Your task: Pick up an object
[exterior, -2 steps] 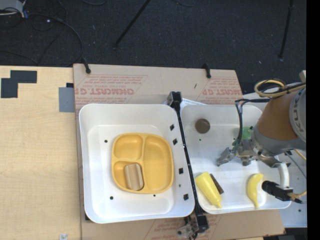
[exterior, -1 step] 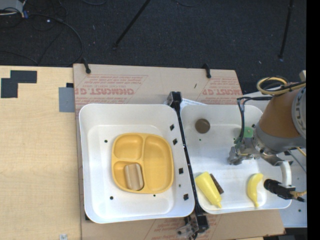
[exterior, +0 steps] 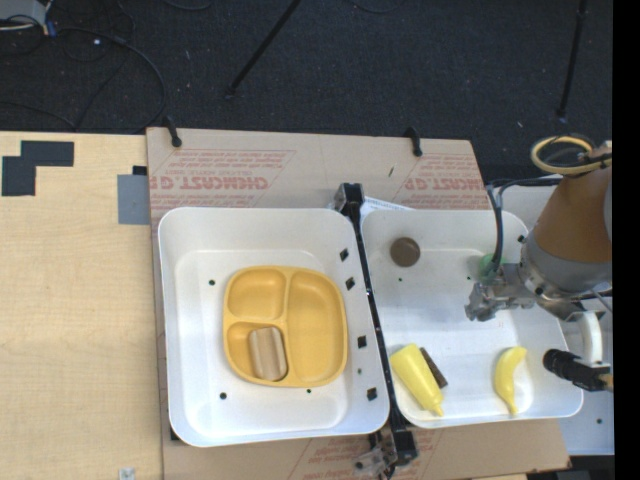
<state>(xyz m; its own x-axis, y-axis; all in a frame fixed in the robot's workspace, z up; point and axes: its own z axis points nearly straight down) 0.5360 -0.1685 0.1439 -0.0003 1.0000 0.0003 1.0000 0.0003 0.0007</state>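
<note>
Nothing has yet been lifted: the gripper point(exterior: 483, 303), its grip state indiscernible, is seen mid-right, with the banana point(exterior: 510, 378) lying lower right.

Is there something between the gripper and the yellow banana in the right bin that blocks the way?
Nothing visible does. The gripper hangs over the right bin, and the banana lies nearer the front, with bare white floor between them. The yellow bottle lies off to the side.

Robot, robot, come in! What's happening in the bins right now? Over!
Gripper low in right bin, nothing seen between fingers. Banana, yellow bottle, brown disc lying loose, none lifted. Divided yellow plate in left bin. Path clear.
</note>
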